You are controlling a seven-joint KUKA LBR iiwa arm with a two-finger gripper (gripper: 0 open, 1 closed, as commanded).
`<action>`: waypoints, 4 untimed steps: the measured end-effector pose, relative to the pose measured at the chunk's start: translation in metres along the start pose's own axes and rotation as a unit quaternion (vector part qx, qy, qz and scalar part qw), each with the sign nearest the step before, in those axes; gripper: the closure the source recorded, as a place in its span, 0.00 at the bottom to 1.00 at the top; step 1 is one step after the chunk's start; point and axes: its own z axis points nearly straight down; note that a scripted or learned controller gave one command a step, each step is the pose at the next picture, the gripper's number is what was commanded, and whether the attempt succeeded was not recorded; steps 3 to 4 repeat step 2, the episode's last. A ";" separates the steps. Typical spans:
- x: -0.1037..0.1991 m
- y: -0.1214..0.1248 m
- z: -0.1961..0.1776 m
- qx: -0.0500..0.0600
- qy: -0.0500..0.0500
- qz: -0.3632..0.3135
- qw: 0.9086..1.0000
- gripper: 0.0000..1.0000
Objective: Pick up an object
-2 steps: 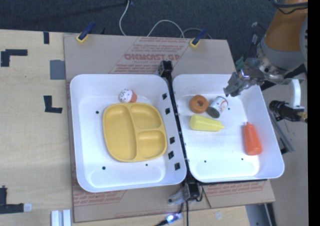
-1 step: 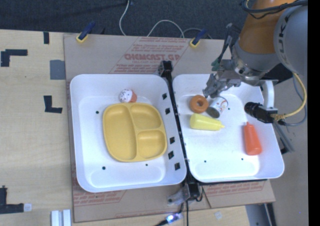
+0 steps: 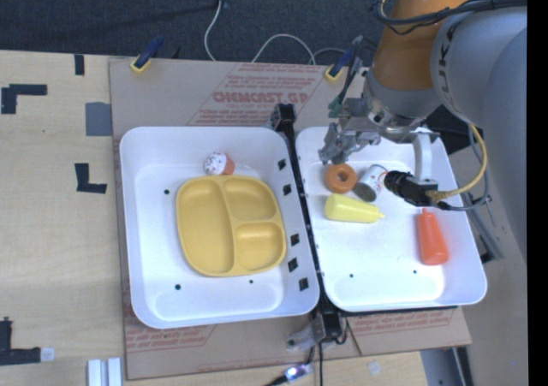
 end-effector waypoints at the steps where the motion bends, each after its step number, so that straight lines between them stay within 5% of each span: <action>1: 0.054 0.003 0.014 0.001 0.000 0.000 1.000 1.00; 2: 0.107 0.003 0.010 0.000 0.000 -0.001 1.000 1.00; 4: 0.107 0.003 0.010 0.000 0.000 -0.001 1.000 1.00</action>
